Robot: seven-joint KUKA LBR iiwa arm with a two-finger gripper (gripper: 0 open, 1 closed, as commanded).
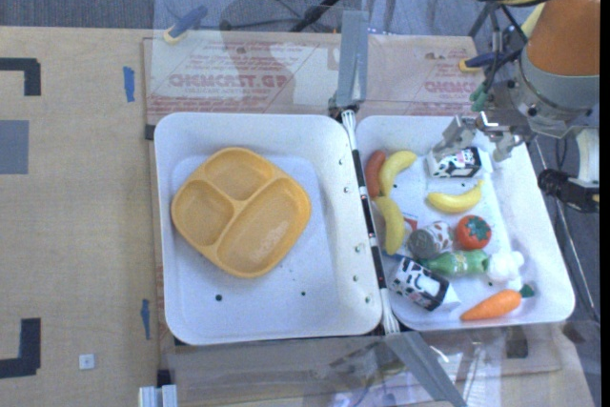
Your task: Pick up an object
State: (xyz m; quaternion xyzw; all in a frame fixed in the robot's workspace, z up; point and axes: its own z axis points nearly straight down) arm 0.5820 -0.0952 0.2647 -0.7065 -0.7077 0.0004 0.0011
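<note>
My gripper point(474, 146) hangs over the back of the right bin point(551, 248), open, with its fingers point(446, 147) spread wide. Just beneath and slightly in front of it lies a small black-and-white cow-patterned carton point(456, 164), not clamped by the fingers. Close by are a yellow banana point(455, 199), a second banana point(396, 165) and a red sausage point(375, 172). Further forward lie a red tomato point(474, 232), a green vegetable point(457, 263), an orange carrot point(493, 304) and another black-and-white carton point(419, 284).
The left bin point(191, 300) holds a yellow divided plate point(241, 210). A ridge point(367, 234) separates the two bins. A yellow piece point(391, 224) and a grey round piece point(422, 244) sit near that ridge. The arm's orange band point(564, 24) and cables rise at the right.
</note>
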